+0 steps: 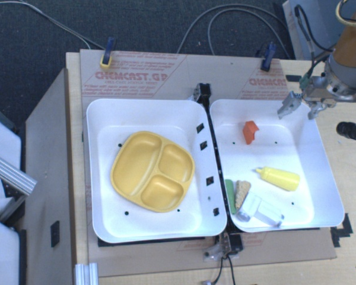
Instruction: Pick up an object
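Observation:
My gripper (301,107) hangs over the far right edge of the right bin (320,159), fingers spread open with nothing between them. In that bin a small orange-red block (250,131) lies near the back, left of and below the gripper. A yellow squeeze bottle (278,178) lies on its side in the middle. At the front left corner are a green strip (230,196), a tan brush-like piece (242,192) and a white-and-clear packet (261,210). The left bin (98,159) holds a yellow divided plate (153,170).
Black clips (203,91) join the two bins along the centre divider. Blue clamps (108,51) (267,57) pin the cardboard sheet at the back. Cables loop over the dark floor behind the bench.

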Motion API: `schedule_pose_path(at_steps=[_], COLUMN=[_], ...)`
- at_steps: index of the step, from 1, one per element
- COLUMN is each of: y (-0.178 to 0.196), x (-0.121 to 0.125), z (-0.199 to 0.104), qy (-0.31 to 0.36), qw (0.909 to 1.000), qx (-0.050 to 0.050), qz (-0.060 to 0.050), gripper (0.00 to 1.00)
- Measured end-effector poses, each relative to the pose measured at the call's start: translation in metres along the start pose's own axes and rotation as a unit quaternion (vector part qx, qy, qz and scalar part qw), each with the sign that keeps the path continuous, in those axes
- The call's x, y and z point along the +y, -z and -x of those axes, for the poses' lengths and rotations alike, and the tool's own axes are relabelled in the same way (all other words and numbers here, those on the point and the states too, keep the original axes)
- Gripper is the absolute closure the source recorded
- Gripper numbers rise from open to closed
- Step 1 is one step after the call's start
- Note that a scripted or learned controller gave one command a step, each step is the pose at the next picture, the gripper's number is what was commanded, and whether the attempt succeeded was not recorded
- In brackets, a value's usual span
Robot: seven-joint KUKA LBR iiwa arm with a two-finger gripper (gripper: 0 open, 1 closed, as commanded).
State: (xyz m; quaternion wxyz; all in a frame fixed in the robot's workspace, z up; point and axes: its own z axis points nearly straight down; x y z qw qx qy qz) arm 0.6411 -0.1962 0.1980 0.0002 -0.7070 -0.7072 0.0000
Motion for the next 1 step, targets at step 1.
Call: schedule_pose_path(at_steps=[1], y=[0.0119], x=[0.0010], z=[-0.0002], qy=[0.001], qw=[1.0000], qx=[0.000], qz=[0.002], gripper=[1.00])
